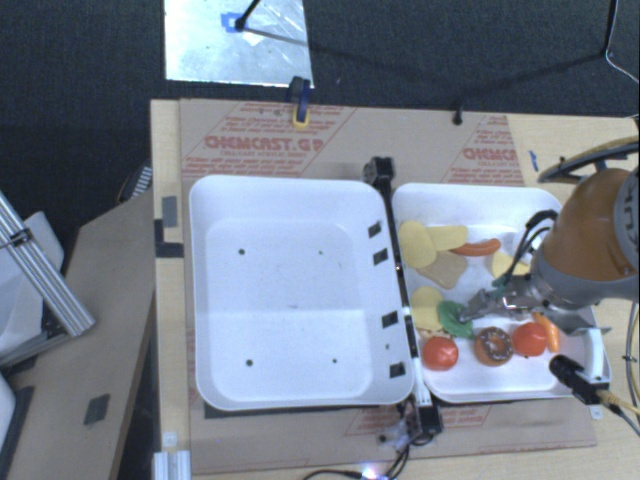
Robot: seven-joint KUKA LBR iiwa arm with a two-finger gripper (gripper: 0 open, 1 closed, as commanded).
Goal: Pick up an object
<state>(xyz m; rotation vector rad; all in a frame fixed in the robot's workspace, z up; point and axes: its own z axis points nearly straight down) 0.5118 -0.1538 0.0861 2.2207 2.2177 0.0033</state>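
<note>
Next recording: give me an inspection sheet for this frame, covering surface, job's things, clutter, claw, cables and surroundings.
Surface: cardboard-covered bench bearing left bin and right bin.
Job's things: toy food in the right bin, including a tomato, a doughnut and yellow pieces.
Clutter: yellow clamp at the bench's far edge.
Claw: claw low over the green piece; grip unclear.
Cables: black cable across the floor.
Surroundings: dark carpet, foil sheet.

The grey arm's two-finger gripper [478, 306] reaches into the right shallow white bin [470, 196], low over a green plastic piece [452, 318], with a red tomato [439, 352] and brown ring doughnut [493, 345] nearer; the left white bin [215, 298] lies alongside
</note>
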